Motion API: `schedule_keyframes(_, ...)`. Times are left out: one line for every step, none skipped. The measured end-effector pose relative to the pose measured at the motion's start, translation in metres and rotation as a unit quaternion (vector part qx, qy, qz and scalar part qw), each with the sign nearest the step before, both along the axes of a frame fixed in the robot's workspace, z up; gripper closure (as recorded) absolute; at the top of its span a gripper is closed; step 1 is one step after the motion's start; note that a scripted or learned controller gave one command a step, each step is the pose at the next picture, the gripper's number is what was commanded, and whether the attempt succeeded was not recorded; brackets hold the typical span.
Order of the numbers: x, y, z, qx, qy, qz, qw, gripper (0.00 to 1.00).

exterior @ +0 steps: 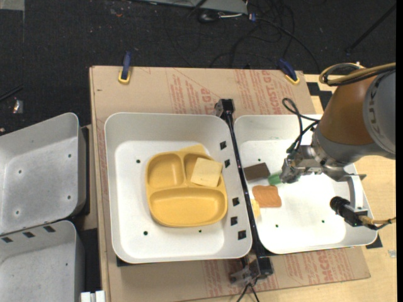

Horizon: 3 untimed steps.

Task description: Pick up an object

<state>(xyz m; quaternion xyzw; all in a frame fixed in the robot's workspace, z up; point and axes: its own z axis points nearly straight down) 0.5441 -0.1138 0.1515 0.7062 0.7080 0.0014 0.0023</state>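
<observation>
The claw (291, 172) hangs low over the right bin (315, 228), near its left half, at the end of the grey and orange arm (352, 121) that comes in from the right. Whether it is spread or closed I cannot tell (the wrist body hides its tips from above), and nothing shows held in it.

Just to its left and slightly below, touching or nearly so, lies a small green piece (274, 180). Beyond that, further left, a dark brown block (255, 170) lies with its long side roughly across the bin, and below it an orange slab (267, 197) with a small yellow bit (255, 203) at its left edge. So the likeliest target lies leftward and a touch downward in the view.

Count in the right bin: one green, one brown, one orange, one yellow. The left bin (126, 231) holds one yellow divided tray (182, 206) with one pale tan block (206, 172) resting in its upper right compartment. Both bins sit on the bench (104, 168).
</observation>
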Motion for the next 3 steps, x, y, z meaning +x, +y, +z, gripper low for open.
schedule_keyframes(0.003,0.001,0.043,0.0,0.0,0.0,1.0,1.0)
schedule_keyframes(0.0,-0.006,0.089,-0.0003,0.0,0.0,1.0,1.0)
schedule_keyframes(0.007,0.052,0.097,0.0015,0.001,0.003,1.0,1.0)
